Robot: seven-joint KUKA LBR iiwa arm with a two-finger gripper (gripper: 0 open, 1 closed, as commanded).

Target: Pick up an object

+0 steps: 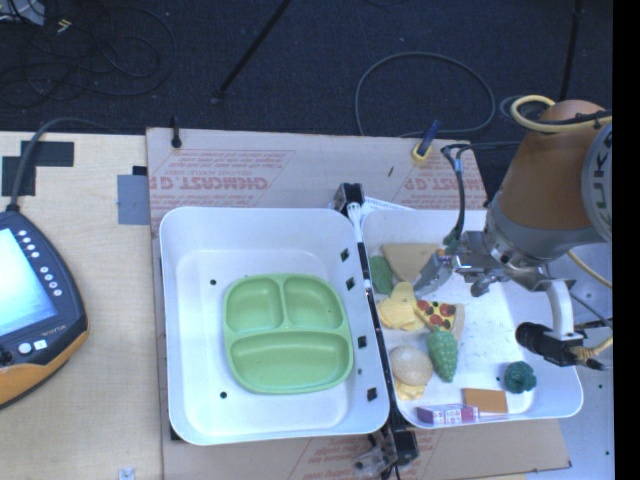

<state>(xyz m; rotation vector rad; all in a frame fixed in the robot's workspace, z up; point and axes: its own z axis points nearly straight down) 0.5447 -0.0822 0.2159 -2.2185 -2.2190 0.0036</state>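
— What do we see on the left?
— A wooden bench (pixel 90 183), dark floor with cables beyond, one pendant (pixel 28 303). Cardboard (pixel 230 173) carries mirrored print we can't read.
— Bins?
— Two: the left bin (pixel 190 243) holds one green divided plate (pixel 287 330); the right bin (pixel 560 400) holds play food, including one pizza slice (pixel 438 314).
— The gripper (pixel 440 271)?
— Above the food; its grip we cannot tell.

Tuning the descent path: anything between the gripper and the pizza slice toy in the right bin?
Nothing visible. The gripper hangs just above the pizza slice toy, with bare bin floor between them; the yellow toy lies beside it, leftward.
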